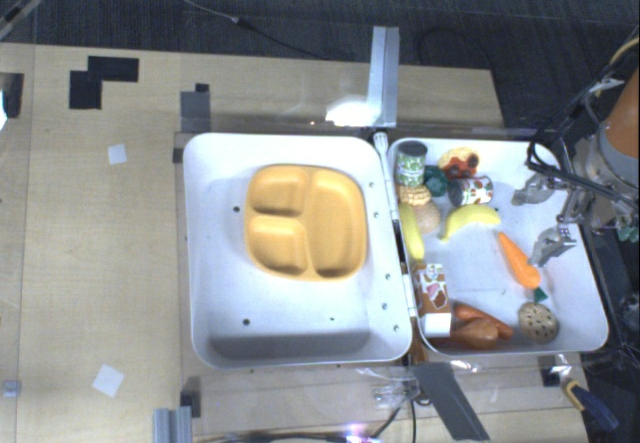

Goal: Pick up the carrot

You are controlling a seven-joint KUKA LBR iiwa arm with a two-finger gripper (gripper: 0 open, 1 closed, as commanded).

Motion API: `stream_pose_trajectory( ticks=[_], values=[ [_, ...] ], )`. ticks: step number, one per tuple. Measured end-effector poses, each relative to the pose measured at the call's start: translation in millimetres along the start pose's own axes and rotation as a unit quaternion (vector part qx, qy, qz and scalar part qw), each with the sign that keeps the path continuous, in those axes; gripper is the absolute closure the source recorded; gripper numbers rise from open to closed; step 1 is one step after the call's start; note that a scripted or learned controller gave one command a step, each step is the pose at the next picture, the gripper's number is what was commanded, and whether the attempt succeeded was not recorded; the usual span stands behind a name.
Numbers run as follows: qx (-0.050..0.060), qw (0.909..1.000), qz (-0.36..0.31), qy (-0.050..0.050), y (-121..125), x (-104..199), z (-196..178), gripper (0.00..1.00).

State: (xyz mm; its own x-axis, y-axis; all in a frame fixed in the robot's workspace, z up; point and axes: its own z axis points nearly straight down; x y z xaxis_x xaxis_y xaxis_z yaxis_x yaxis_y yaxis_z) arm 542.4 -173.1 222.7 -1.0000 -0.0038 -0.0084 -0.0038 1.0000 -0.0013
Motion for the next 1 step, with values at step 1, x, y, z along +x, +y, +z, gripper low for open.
stream_pose_trajectory(
  ticks=[1],
  values=[
    [0.001, 0.9984, 0.056, -0.005, -12.2, -14.5, 132.5, 0.00]
  ],
)
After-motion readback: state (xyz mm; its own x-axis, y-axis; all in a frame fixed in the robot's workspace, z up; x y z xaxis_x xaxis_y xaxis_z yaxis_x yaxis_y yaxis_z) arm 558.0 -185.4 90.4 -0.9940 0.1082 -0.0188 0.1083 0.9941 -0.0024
